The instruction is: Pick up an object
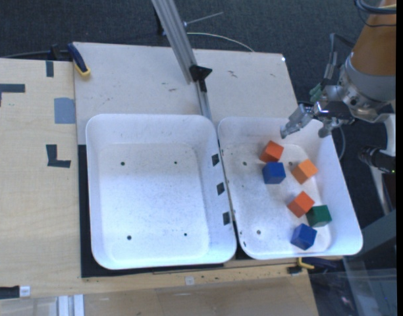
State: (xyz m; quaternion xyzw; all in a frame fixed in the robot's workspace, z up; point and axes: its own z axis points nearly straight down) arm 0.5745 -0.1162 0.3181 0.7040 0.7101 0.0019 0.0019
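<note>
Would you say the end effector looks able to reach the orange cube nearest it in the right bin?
Probably yes: the end effector hangs over the right bin's upper edge, and the orange cube lies close by, its top uncovered, apart from the blue cube below it.

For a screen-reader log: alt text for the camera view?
A gripper, fingers open and holding nothing, hangs over the right bin's far edge; the bin holds six blocks: three orange, two blue, one green. The left bin sits beside it.

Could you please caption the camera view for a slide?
Open gripper above right bin holding six blocks.
</note>
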